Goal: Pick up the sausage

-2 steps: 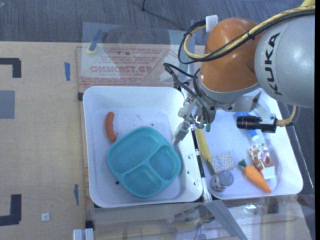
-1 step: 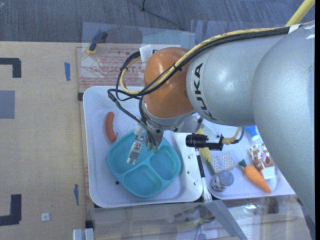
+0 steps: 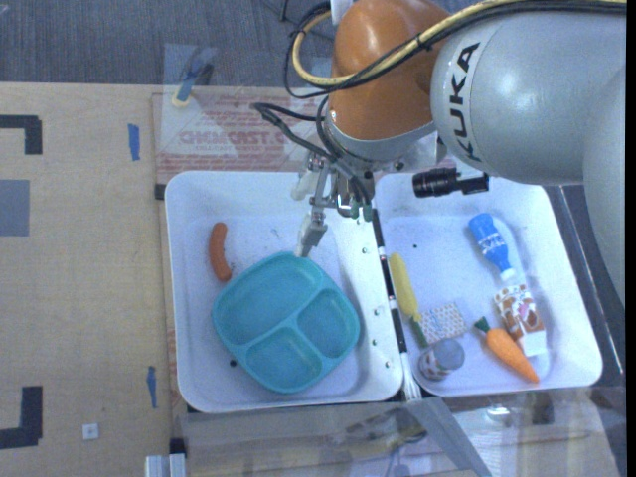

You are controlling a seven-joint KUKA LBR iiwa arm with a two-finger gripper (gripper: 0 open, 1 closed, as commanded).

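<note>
Where the left bin has bare white floor along its left side, the sausage lies flat, its long axis running roughly up and down the view, one end toward the bin's far wall and the other toward the near side. It is a short orange-brown link with rounded ends and a slight bend, the lower end curving a little to the right. Just beside its lower end sits a teal divided plate, which takes up most of that bin's middle.

The pincer hangs over the same bin, near the plate's far edge and well to the right of the sausage, with nothing seen between its fingers; whether they are spread or pressed together cannot be told. In the right bin lie a yellow corn cob, a blue bottle and a carrot.
</note>
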